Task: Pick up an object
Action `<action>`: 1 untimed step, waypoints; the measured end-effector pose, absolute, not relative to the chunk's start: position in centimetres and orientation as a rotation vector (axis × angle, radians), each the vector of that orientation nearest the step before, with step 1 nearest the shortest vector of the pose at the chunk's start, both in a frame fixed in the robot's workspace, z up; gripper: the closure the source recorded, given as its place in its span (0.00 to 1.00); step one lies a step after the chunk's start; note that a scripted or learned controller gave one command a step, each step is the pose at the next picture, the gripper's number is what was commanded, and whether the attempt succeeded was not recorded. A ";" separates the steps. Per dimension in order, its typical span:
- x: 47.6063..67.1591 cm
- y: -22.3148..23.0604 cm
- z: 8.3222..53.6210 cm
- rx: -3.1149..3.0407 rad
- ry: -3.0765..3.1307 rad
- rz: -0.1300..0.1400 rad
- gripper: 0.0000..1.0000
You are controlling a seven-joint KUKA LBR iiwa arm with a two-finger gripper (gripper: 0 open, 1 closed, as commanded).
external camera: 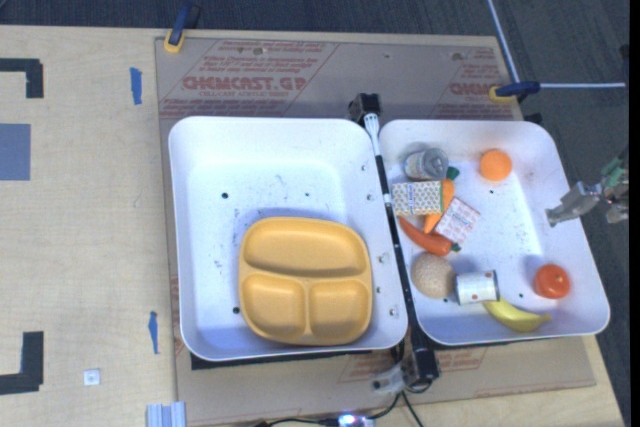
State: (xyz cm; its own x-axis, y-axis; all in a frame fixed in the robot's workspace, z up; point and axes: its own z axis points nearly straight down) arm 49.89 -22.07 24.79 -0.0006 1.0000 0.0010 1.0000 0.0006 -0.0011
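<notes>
Objects for picking sit in the right bin (pixel 590 295), which I note beside the left bin (pixel 200 215) holding a yellow divided tray (pixel 305 280). My hand (pixel 585 202) hovers at the right bin's far right rim; I cannot tell if it is open or closed. Nearest candidates lie to its left: the red tomato (pixel 551 281) below it, the orange (pixel 494 164) above. The banana (pixel 517 316) lies lengthwise along the bottom wall.

right bin (pixel 560 150) | orange ball (pixel 494 164), tomato (pixel 551 281), banana (pixel 515 316), carrot (pixel 424 237), packets (pixel 417 198)
</notes>
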 end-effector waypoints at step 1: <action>49.7 -21.8 9.7 -2.206 -2.218 -0.008 0.00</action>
